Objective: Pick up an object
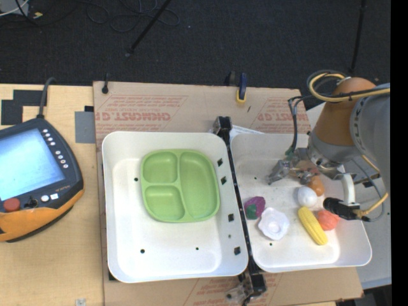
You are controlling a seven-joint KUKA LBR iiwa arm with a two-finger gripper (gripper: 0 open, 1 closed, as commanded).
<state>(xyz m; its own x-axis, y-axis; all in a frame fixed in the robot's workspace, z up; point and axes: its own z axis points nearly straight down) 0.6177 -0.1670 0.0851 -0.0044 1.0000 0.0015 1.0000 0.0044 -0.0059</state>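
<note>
My gripper [279, 172] hangs over the upper middle of the right bin [268, 146], pointing left and down from the grey arm with its orange band [336, 116]. Just to its right lie a small orange piece [317, 185] and a white ball [306, 197]. Below them are a yellow corn cob [312, 225] and a reddish piece [329, 220]. A purple object [255, 206] and a white cup-like object [273, 223] sit below and left of the gripper. None of these touches the gripper.
The left bin [121, 234] holds a green divided plate [180, 185]. A black divider [231, 190] runs between the two bins. An orange-edged teach pendant [35, 171] lies at the far left of the bench. Arm cables [347, 208] loop over the right bin's right side.
</note>
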